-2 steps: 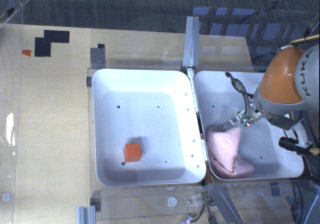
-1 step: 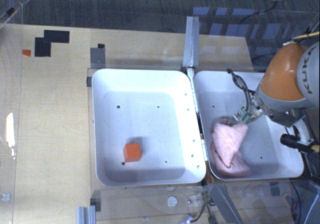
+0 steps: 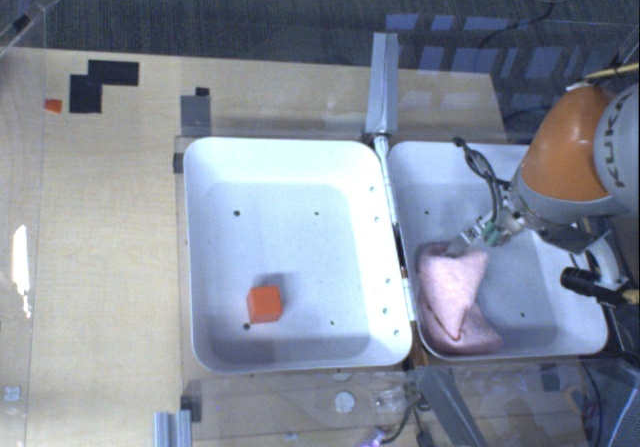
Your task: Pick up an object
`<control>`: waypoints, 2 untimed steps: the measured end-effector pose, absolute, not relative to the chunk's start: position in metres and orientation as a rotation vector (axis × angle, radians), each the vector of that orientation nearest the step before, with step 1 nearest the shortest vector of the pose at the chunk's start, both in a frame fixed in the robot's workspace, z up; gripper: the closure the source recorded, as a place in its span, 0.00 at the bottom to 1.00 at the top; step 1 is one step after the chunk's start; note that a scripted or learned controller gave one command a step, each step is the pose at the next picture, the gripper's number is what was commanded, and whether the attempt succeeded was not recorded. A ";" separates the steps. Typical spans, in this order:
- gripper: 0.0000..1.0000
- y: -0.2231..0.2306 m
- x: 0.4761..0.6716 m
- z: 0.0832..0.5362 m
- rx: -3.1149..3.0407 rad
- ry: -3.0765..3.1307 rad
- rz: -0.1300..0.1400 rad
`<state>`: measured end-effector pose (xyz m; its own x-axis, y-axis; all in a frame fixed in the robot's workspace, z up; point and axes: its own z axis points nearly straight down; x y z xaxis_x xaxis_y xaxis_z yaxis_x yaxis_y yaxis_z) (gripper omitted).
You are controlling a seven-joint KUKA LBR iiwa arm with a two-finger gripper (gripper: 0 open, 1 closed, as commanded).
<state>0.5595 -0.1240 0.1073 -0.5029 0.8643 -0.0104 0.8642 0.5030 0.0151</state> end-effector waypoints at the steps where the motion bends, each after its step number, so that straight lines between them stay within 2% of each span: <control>1: 0.00 -0.098 0.558 0.091 1.543 2.718 0.011; 2: 0.00 -0.090 0.569 0.091 1.638 2.663 0.011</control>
<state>0.5688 -0.0899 0.0913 -0.4509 0.8925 -0.0089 0.8924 0.4510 0.0134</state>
